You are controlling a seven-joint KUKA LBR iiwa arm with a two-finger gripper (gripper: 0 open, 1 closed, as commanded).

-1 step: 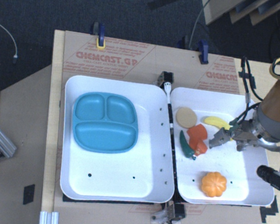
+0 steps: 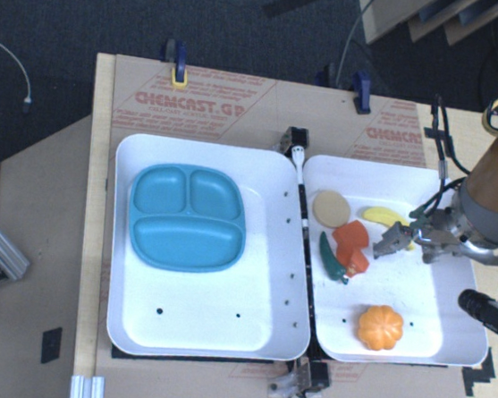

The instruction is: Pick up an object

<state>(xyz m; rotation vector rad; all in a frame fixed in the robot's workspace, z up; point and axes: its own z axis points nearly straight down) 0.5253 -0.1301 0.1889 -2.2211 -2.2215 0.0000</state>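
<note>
Fingers (image 2: 396, 241) hang spread and hold nothing, just beside the banana (image 2: 377, 216) in the right bin (image 2: 439, 298).

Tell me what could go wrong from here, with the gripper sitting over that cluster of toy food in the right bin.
1. The gripper sits between the yellow banana and the red pepper, which lie close together with the beige disc and green chili; closing may catch two or nudge them apart.
2. The orange pumpkin looks round and may roll if bumped.
</note>
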